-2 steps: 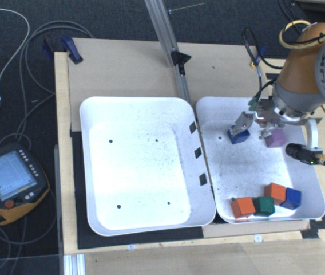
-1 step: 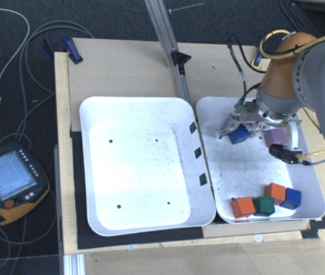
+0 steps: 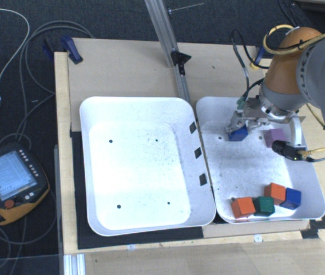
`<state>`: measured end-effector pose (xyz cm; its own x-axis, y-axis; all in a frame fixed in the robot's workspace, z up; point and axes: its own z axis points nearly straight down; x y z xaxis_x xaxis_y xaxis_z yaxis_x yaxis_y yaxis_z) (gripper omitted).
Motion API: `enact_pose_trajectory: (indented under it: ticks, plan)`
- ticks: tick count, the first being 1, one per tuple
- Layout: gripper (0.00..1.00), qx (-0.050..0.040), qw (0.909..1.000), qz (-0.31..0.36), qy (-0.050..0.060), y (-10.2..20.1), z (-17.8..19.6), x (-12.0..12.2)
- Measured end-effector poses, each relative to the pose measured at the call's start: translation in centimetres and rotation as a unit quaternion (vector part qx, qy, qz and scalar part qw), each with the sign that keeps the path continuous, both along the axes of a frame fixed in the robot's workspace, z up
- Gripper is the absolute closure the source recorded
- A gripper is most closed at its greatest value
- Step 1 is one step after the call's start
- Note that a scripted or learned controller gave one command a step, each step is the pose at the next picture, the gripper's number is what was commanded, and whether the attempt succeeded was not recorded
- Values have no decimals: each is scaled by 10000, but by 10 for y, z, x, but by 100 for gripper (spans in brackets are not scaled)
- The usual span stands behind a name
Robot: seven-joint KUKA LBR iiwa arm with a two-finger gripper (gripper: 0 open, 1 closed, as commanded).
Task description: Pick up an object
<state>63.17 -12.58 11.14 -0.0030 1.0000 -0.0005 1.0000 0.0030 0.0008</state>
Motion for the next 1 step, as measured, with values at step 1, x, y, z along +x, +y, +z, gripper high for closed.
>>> enact_pose_trajectory:
  ticks: [1]
  plan:
    - [100,22,10000,20,-18,73,93,-50]
